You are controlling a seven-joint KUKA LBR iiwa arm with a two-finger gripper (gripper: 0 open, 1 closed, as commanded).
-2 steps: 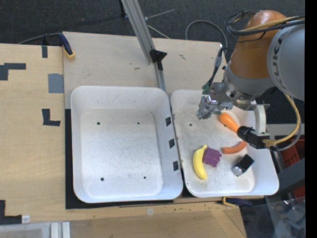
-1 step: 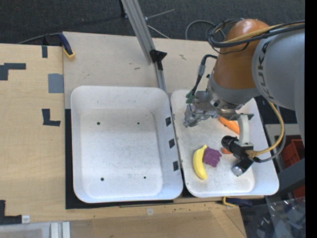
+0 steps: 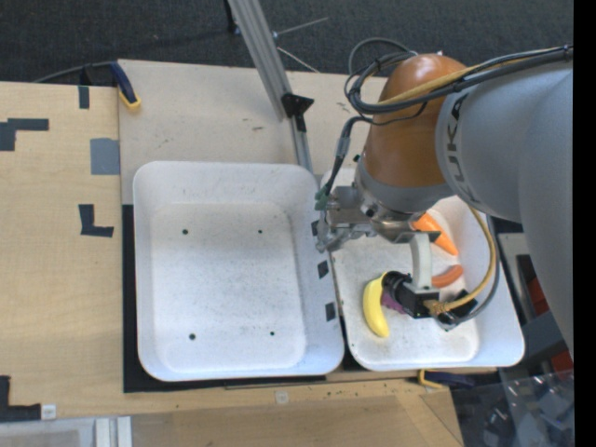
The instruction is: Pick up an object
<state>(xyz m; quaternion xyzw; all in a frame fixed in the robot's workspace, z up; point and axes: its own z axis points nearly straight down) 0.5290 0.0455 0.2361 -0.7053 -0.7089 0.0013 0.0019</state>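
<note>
Two shallow white bins sit side by side on the pale wooden desk (image 3: pixel 56 277), with a black mat (image 3: pixel 128 343) under them. The left white bin (image 3: pixel 142 250) has a few small dark dots on its floor. The big grey and orange arm (image 3: pixel 419 128) reaches over the right white bin (image 3: pixel 503 343) and hides much of it.

The claw (image 3: pixel 333 223) hangs low over the right bin's left edge, close to where the two bins meet. I cannot tell if it is clenched or released (the arm's round body is in the way), and I see nothing held in it.

The things to pick lie in the right bin. A curved yellow banana (image 3: pixel 374 307) rests near the bin's front edge, the one lowest in the view, a bit left of the middle. A small purple bit (image 3: pixel 398 296) shows just beside it, too hidden to name. A pointed orange piece (image 3: pixel 438 234) and a longer orange-red piece (image 3: pixel 448 275) lie nearer the bin's right edge, partly under the arm.

A grey metal rail (image 3: pixel 261 45) slants across the desk's back edge.
</note>
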